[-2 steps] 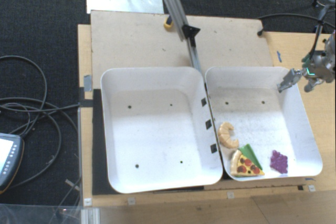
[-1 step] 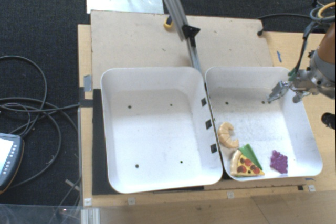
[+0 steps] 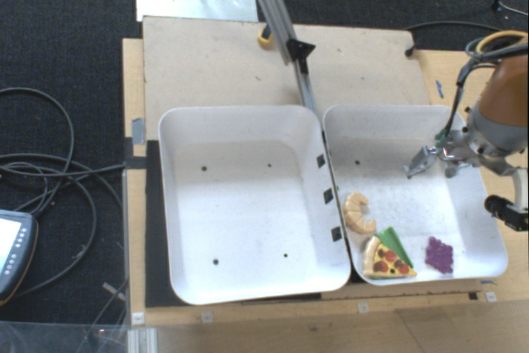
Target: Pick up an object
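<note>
My gripper (image 3: 423, 161) hangs over the right bin (image 3: 388, 124), toward its far right side, with the wrist and orange band just behind it at the picture's right edge. I can see the metal fingers pointing left and a little down toward the bin floor, but I cannot tell whether they are spread or pressed together; nothing shows between them, so I judge I am carrying nothing.

The things I could take all lie toward the near side of this bin, below my gripper in the picture. The croissant (image 3: 359, 213) is nearest, down and to the left, close to the wall shared with the left bin (image 3: 178, 128). Its curve runs roughly along that wall. Past it, at the near rim, lies the pizza slice (image 3: 387, 259), with a green piece (image 3: 397, 245) touching its right edge. The purple lump (image 3: 440, 255) sits apart from these, almost straight below my gripper, near the front right corner.

So the move I judge next is toward the near rim: straight for the lump, or slanting left for the croissant.
</note>
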Robot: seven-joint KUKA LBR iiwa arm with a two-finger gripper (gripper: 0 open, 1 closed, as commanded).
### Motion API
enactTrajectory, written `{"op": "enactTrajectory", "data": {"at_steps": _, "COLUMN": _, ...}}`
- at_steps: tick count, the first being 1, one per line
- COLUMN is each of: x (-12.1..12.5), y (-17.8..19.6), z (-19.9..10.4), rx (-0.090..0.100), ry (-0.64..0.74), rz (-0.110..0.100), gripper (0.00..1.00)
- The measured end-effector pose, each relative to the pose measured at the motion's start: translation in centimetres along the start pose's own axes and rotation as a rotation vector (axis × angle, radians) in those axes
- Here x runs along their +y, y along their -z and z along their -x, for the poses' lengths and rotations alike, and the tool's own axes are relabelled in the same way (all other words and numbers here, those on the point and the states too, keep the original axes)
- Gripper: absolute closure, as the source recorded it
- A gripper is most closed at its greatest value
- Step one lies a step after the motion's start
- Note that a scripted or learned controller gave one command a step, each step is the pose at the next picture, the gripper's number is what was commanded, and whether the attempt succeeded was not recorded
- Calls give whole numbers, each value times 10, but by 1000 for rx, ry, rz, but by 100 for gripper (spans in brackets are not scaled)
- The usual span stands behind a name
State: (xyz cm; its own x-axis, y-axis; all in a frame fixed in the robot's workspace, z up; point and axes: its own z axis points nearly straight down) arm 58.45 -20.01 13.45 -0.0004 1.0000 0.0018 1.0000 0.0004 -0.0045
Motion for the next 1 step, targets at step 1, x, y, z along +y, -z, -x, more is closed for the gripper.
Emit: {"op": "enactTrajectory", "data": {"at_steps": 1, "x": 0, "y": -46, "z": -1, "rx": -1, "ry": 0, "rz": 2, "gripper": 0}}
